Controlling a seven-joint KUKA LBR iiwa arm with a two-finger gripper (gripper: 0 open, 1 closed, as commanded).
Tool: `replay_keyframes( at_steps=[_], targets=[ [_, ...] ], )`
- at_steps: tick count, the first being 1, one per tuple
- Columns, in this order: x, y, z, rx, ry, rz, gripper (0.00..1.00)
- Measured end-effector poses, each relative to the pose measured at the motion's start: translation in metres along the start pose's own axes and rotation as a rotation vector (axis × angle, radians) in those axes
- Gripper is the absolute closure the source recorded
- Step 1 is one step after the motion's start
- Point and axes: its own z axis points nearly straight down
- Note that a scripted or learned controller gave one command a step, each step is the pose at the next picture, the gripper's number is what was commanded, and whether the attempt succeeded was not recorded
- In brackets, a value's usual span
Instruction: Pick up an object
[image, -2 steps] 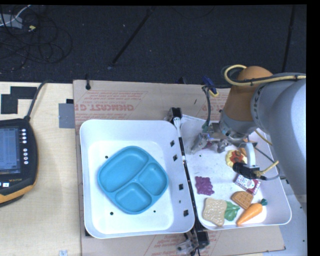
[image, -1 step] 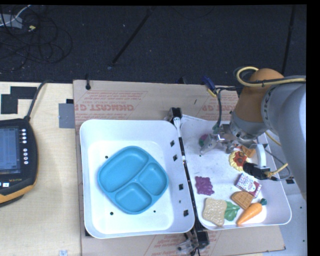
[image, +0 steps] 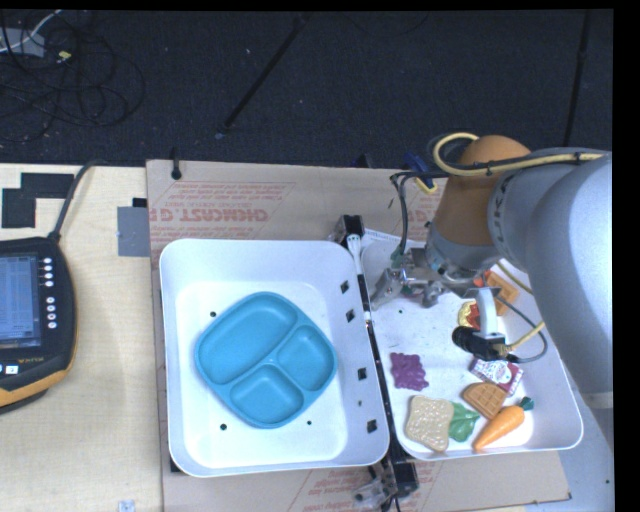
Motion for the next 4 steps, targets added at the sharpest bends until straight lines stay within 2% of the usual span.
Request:
replay_keyframes(
  at_steps=[1,2,3,4],
  targets=[
    [-0.045,0.0,-0.068,-0.007,-0.005,0.006,0.0],
    [-0.052,-0.001,0.002,0.0,-0.001,0.005,0.0],
    [0.006,0.0,0.0,0.0,-0.002,-0.001,0.0],
    [-0.068,0.0,-0.062,-0.008,-0.007,0.008,0.0]
  ],
)
